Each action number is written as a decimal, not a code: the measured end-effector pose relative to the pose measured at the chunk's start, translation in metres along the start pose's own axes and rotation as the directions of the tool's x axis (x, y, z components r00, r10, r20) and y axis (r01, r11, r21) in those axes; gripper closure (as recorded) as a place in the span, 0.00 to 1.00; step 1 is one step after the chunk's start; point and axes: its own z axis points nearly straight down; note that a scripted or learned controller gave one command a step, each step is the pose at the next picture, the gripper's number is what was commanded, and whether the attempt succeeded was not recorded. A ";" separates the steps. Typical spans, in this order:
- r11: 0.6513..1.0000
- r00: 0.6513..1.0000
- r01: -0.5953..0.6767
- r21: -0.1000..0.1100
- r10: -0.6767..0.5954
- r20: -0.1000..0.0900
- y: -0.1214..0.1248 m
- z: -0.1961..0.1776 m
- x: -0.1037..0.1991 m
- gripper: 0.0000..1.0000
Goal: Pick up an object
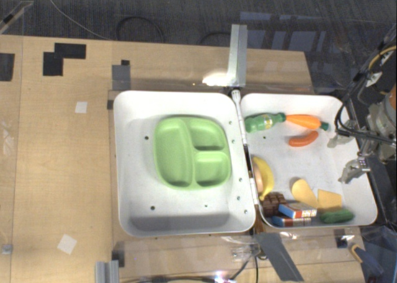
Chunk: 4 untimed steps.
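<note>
The right bin point(322, 157) holds several toy foods. A green bottle point(263, 121) and an orange carrot point(304, 121) lie along its far wall, with a red sausage point(303, 139) just below them. A banana point(265, 175) rests against the left wall. Near the front lie a yellow slice point(302, 190), a cheese wedge point(329, 199), a green pickle point(337, 216), a brown piece point(273, 201) and a small blue and red box point(294, 213). My gripper point(344, 156) hangs over the bin's right edge, open, with nothing between its fingers point(350, 172).
The left bin point(133, 207) holds a green divided plate point(191, 151). A metal post point(237, 55) stands behind the wall between the bins. Cables hang off the arm point(378, 114) at the right edge.
</note>
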 end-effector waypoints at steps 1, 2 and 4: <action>0.995 0.995 0.102 0.002 -0.102 0.005 -0.009 0.129 -0.026 0.00; 0.984 0.983 0.181 0.004 -0.181 0.014 0.054 0.135 -0.076 0.00; 0.966 0.966 0.259 0.006 -0.259 0.011 0.081 0.136 -0.111 0.00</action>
